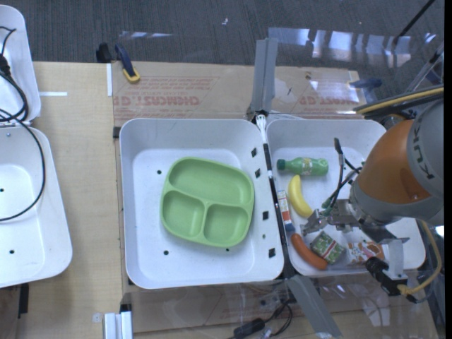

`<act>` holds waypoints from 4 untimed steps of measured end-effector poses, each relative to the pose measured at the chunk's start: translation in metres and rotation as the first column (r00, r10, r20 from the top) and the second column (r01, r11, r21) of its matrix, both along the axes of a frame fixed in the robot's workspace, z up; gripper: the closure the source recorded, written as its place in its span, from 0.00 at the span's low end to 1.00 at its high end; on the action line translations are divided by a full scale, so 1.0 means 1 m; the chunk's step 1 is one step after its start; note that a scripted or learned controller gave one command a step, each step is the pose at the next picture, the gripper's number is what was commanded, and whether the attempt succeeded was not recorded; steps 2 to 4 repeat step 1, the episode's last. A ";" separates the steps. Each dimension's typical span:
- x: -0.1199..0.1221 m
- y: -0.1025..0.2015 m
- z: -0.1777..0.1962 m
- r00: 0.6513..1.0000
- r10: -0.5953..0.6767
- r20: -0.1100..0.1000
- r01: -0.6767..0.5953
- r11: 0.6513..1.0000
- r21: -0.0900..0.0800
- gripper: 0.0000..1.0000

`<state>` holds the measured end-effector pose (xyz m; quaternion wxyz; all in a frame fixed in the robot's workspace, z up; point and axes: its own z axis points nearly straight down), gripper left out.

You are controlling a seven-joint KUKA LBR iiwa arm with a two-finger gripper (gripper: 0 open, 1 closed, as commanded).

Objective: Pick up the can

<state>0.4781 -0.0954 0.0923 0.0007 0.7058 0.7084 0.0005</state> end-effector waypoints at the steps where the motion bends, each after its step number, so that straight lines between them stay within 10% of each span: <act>1: -0.001 -0.010 0.000 1.000 0.027 -0.001 -0.027 1.000 -0.001 0.00; 4: -0.001 -0.010 0.000 1.000 0.027 -0.001 -0.027 1.000 -0.001 0.00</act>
